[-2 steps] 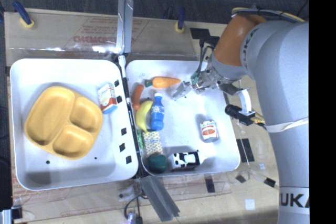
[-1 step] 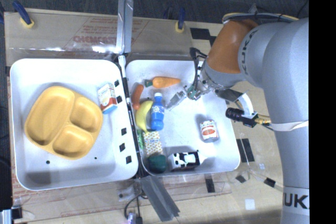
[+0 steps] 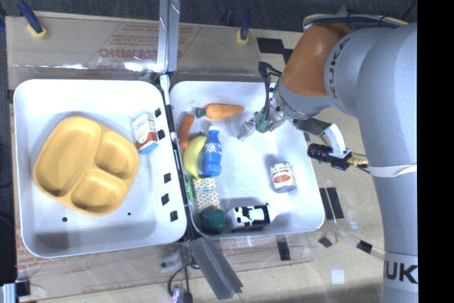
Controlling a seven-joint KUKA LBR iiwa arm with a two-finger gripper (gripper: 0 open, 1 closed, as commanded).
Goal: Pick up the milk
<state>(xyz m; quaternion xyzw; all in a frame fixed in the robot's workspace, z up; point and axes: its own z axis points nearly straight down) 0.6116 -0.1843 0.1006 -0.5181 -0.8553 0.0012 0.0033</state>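
From the camera view, we are seeing the tool (image 3: 254, 125) hanging low over the upper middle of the right bin (image 3: 237, 174), at the end of the grey arm (image 3: 369, 81) that is reaching in from the right. It is too small and blurred for us to tell whether it is wide or narrow, and we are seeing nothing held in it.

The milk (image 3: 251, 216), a carton with black and white cow patches, is lying on its side at the near edge of the same bin. It is well apart from the tool, almost straight below it in the picture, and nothing is touching it on the tool's side.

Just to the tool's upper left, a carrot (image 3: 223, 111) is lying. A blue bottle (image 3: 212, 152) and a banana (image 3: 193, 155) are resting to the tool's lower left, and a small can (image 3: 282, 177) is sitting to its lower right, between the tool and the milk but off to one side. A dark green ball (image 3: 211, 221) is lying just beside the milk, on the side away from the arm.

Far to the tool's left, in the left bin (image 3: 42, 230), a yellow divided tray (image 3: 85, 163) and a small carton (image 3: 145, 131) are sitting.
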